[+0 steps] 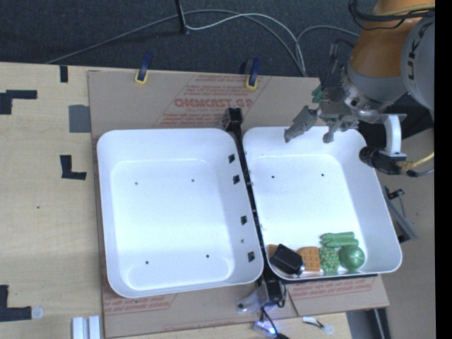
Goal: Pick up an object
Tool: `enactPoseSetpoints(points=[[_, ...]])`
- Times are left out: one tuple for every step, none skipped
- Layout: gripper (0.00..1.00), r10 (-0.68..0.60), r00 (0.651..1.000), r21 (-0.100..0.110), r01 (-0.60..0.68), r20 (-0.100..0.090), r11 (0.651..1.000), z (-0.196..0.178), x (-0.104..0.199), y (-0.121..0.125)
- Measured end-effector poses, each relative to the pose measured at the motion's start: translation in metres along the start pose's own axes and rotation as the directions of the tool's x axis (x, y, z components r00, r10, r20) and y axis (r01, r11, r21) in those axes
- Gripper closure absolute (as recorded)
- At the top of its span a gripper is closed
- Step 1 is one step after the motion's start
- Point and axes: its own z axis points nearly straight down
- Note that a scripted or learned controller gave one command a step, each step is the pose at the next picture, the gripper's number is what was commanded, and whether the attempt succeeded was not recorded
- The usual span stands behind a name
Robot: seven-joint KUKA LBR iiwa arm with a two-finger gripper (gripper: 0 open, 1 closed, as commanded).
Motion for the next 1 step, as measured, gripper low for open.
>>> enactPoseSetpoints(points=[[0.00,-0.001,1.000,0.005,0.001,-0.001,1.000,0.0518,0.0284,-0.0775]])
